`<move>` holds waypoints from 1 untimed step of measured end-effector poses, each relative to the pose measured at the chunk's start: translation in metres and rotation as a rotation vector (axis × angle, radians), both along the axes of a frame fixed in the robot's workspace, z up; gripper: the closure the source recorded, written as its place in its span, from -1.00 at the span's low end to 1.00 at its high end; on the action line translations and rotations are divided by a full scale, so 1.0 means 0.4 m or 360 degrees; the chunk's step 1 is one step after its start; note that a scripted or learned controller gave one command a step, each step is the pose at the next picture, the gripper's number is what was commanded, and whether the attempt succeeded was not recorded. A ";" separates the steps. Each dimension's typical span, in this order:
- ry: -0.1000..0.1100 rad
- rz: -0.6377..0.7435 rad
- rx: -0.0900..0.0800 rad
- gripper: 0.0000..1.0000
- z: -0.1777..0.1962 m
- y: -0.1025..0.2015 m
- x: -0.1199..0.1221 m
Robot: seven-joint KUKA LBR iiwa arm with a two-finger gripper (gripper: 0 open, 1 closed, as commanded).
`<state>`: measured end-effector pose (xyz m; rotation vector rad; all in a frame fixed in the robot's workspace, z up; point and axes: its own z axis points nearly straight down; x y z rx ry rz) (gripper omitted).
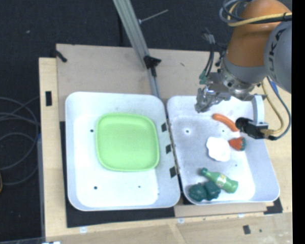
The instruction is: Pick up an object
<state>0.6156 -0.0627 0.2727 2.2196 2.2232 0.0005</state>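
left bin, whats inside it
The left bin holds one thing: a light green square plate, lying flat near its middle. The plate covers the bin floor beneath it, so anything under it cannot be seen.

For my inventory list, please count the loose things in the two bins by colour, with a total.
Green: 3, the plate, the bottle and the dark green toy
Orange: 1, the carrot
White: 1, the white lump
Red: 1, the strawberry
Total: 6
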 end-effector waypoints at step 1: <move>0.0000 0.0001 0.0001 1.00 -0.004 0.101 -0.085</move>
